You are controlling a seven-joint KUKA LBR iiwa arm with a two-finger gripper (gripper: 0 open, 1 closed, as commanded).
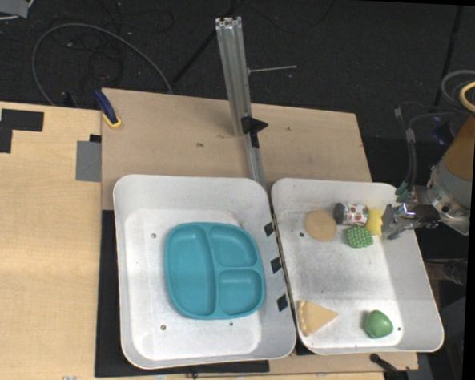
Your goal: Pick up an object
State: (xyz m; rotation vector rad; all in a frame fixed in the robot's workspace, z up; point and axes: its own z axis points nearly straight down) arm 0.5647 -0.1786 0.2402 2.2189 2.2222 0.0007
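Wooden worktop with two white bins, pincer at right bin's far right rim, finger state unclear, yellow piece and green ball just beside it, teal tray well left.

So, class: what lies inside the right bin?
In the right bin: a tan disc, a small can, a yellow piece, a bumpy green ball, a tan wedge and a green fruit. The gripper hides the rim behind it.
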